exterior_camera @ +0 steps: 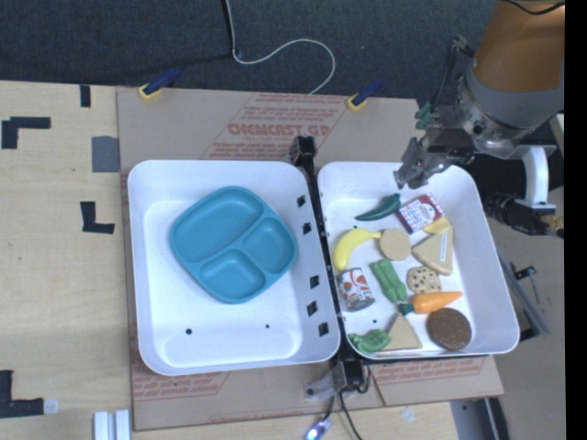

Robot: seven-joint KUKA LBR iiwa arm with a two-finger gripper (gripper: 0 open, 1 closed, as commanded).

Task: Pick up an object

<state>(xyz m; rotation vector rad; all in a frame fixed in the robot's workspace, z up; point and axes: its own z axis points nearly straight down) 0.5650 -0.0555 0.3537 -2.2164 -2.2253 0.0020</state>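
Note:
My gripper (415, 170) hangs over the far side of the right bin (491, 246), just above a dark green pepper (378, 208) and a red-and-white packet (418, 214). Nothing shows between its fingers, which appear slightly apart. Below them lie a yellow banana (352, 244), a tan round cracker (395, 244), a cheese wedge (437, 249), a green bean pod (389, 280), a chip cookie (423, 280), an orange carrot (433, 302), a small can (356, 288), a brown round cookie (450, 328), a sandwich triangle (403, 334) and a green leafy piece (371, 341).
The left bin (147, 273) holds a blue divided plate (233, 243). Black clips (304, 150) join the bins along the middle wall. A white cable (275, 53) lies on the dark floor beyond the cardboard sheet (266, 122).

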